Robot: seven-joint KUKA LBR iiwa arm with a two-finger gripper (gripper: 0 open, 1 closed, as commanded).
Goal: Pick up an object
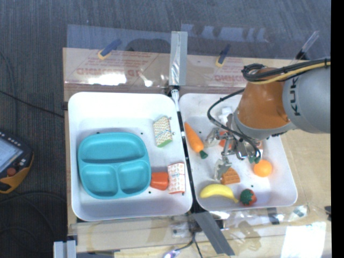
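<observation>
Objects fill 2 white bins on a wooden bench over grey carpet; we see a teal tray (pixel 114 163) in the left bin (pixel 75 144); right of it, the right bin (pixel 287 184) holds carrot (pixel 193 136), banana (pixel 218 192), orange (pixel 263 168); gripper (pixel 226 163) above; jaw state we cannot tell.

Two white bins: left bin (pixel 75 144), right bin (pixel 285 181). Teal three-section tray (pixel 113 163) in the left one. Beside it a cream packet (pixel 162 131) with a fine green-speckled pattern, a white carton (pixel 177 177) with red print, an orange-red block (pixel 159 180). Right bin: orange carrot (pixel 194 137) with green tip, yellow banana (pixel 218 192), red strawberry (pixel 248 196) with green top, orange ball (pixel 263 169), orange-brown wedge (pixel 230 176). Arm (pixel 301 104) grey, orange band; black cables. Tool (pixel 226 157) silver metal. Desk (pixel 312 165) tan wood. Floor (pixel 32 47) dark grey carpet.
</observation>
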